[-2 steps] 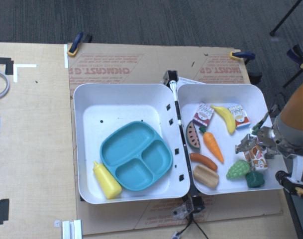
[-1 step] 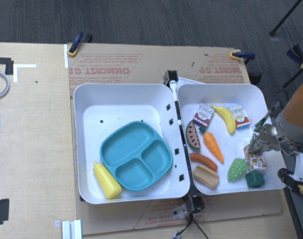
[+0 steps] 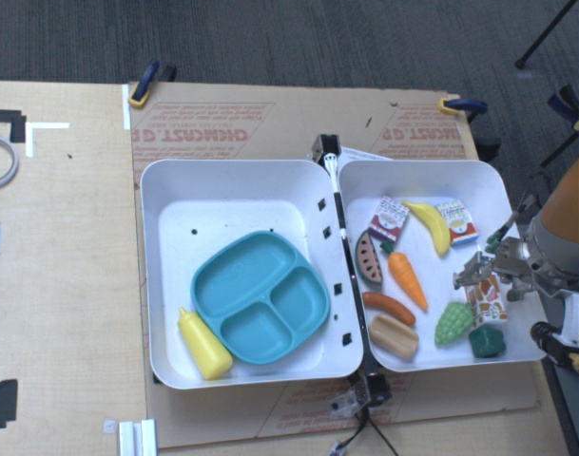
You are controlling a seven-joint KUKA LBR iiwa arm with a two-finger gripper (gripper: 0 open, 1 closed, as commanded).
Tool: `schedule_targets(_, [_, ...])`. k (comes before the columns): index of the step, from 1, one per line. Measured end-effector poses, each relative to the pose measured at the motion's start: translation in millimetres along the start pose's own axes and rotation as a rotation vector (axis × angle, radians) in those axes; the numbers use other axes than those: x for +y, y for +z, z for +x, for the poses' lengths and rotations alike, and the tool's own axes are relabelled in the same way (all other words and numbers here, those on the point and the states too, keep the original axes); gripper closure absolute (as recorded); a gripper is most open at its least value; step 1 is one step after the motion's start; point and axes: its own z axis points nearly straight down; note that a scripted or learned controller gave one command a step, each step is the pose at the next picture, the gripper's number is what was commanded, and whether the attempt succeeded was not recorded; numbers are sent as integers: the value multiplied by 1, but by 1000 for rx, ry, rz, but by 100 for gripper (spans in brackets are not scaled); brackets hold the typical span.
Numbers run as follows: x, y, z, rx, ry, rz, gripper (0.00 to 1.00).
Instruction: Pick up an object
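My gripper (image 3: 481, 272) reaches in from the right and hovers over the right side of the right bin (image 3: 498, 188). Directly under it lies a small orange-and-white carton (image 3: 487, 302), too close for me to tell whether they touch. Around it are a light green bumpy toy (image 3: 453, 322) and a dark green toy (image 3: 488, 341). Further left in the same bin lie a carrot (image 3: 406, 279), a banana (image 3: 430, 224), a watermelon slice (image 3: 368, 257), a sausage (image 3: 389, 306) and a bun (image 3: 394, 336).
Two small cartons (image 3: 391, 218) (image 3: 457, 222) sit at the back of the right bin. The left bin (image 3: 165, 217) holds a blue divided plate (image 3: 260, 295) and a yellow bottle (image 3: 203, 342). Clamps (image 3: 144, 82) (image 3: 463, 106) pin the cardboard beneath the bins.
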Motion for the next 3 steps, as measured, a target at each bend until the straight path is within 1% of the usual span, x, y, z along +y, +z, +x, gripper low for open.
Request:
schedule_targets(1, [2,-8,0,0,-1,-1,100])
schedule_targets(2, [-5,-133,56,3,-104,10,100])
schedule_targets(3, [-31,-196,99,4,-473,7,100])
